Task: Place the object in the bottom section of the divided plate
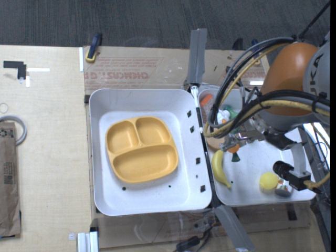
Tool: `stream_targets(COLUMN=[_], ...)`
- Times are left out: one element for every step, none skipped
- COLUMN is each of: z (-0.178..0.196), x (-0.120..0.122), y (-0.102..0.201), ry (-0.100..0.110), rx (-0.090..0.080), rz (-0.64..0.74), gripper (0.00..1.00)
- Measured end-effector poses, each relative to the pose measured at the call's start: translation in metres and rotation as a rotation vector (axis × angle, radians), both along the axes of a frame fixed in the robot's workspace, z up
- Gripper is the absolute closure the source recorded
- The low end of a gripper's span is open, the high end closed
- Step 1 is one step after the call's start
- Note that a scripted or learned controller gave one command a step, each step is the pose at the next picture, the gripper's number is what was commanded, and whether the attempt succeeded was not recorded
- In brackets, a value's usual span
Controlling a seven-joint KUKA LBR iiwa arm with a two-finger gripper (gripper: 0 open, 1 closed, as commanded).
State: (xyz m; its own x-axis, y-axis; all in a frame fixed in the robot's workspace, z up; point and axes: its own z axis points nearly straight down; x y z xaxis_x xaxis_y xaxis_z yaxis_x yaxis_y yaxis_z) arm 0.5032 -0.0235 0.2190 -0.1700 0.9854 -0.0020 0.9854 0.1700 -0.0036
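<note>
Banana lies at the right bin's lower left edge, with a yellow ball toward lower right; which object the task wants we cannot tell. Just above, our gripper hangs over that bin, its opening hidden by cables. We judge this the picking step. Farther left, the divided plate waits, its wide bottom section bare; next we must secure something and carry it there.

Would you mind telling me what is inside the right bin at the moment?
In the right bin lie a banana and a yellow ball. The arm and its cables cover the bin's upper part, so anything there is hidden.
</note>
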Motion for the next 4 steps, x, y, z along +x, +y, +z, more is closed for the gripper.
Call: stream_targets(z=[-0.024,0.016,0.039,-0.030], x=[0.022,-0.002,0.065,0.051], y=[0.050,0.074,0.109,0.158], ry=[0.001,-0.006,-0.003,0.002], rx=[0.001,0.001,0.001,0.002], rz=[0.173,0.359,0.683,0.662], gripper=[1.00,1.00,1.00,1.00])
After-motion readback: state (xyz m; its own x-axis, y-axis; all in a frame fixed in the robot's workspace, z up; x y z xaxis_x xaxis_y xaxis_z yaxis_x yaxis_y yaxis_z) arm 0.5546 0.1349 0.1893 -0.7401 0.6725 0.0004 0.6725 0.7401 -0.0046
